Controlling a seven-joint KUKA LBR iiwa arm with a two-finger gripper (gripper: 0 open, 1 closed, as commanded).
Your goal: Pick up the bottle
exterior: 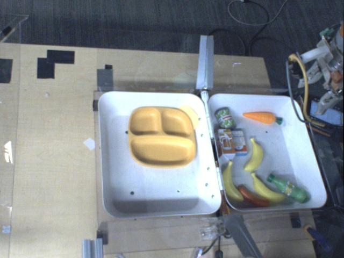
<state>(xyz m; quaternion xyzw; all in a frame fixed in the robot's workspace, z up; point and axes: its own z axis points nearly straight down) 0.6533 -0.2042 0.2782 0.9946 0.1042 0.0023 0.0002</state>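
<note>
**Bottle waits in the corner, arm parked off to the side**

While the arm hangs back at the upper right edge, outside the bins, its hand (329, 47) is a tangle of grey parts and cable, and I cannot tell how it is set. The green bottle (288, 188) lies on its side in the near right corner of the right bin (293, 144), close to the wall. Its lower end sits just beside 1 of the 3 bananas (267, 189), so a grasp there looks cramped to me. A red sausage-like piece (252, 196), a carrot (260, 117), a small can (223, 116) and a flat packet (232, 142) share that bin. The left bin (113, 144) carries a yellow divided tray (162, 135). The counter (54, 144) is pale wood. Nothing is lifted yet.
</note>
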